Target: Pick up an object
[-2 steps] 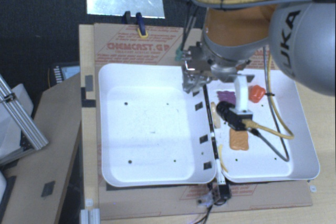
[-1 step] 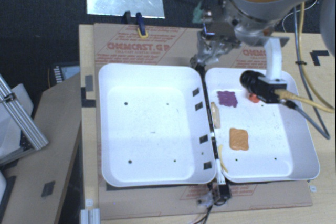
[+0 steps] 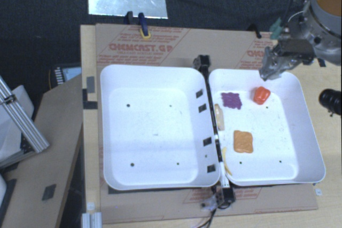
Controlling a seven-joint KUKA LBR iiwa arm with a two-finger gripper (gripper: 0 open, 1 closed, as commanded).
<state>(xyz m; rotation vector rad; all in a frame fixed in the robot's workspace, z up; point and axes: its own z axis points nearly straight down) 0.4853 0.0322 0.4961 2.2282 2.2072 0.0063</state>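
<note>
Nearest the camera, within the right bin point(image 3: 307, 131), an orange-brown piece point(image 3: 243, 141) lies flat, well apart from anything. Beyond it sit a purple piece point(image 3: 231, 100) and a red-orange object point(image 3: 261, 95). Just beside that object, at the bin's far rim, hangs the gripper point(image 3: 269, 73); whether its jaws are parted I cannot tell. A descent here risks striking the rim or nudging the object aside. Pale slivers along the divider are too small to identify.
</note>
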